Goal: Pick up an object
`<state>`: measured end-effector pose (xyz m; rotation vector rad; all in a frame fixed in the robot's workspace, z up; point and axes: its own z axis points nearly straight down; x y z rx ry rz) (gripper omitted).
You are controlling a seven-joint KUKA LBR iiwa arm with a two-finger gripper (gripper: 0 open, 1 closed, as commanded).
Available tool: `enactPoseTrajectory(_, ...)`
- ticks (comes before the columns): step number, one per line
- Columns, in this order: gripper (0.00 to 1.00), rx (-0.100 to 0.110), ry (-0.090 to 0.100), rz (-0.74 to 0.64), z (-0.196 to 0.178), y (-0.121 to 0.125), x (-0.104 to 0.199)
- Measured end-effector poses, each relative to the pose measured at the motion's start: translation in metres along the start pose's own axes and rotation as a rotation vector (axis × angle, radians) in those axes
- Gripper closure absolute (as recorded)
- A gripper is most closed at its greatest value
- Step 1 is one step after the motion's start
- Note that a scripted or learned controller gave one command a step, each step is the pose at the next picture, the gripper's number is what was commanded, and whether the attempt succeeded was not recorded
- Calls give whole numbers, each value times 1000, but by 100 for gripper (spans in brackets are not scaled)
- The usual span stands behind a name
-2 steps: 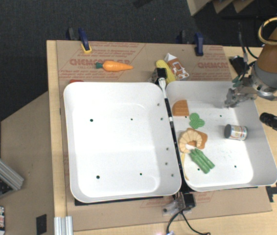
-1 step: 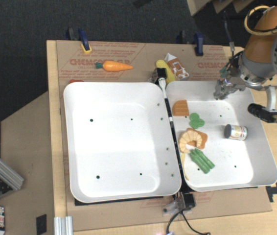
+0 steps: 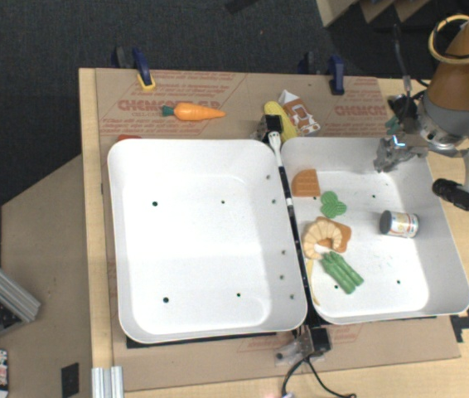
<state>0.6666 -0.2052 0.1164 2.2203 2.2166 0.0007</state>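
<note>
The right bin holds several small items. A tan slab like a slice of bread lies near its left wall, with a small green piece just below it. Further toward the front lie a pale croissant-like piece and a bunch of green sticks. A small silver can lies on its side at mid right. My gripper hangs over the bin's far right corner, apart from all of these, and I see nothing in it.
The left bin sits beside the right one. Behind the bins on the cardboard lie a toy carrot, a yellow banana and a small printed box. Two blue clamps hold the board's far edge.
</note>
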Motion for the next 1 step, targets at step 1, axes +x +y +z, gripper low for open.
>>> enactPoseTrajectory(1,100,-4,-2,-2,-12,1,1)
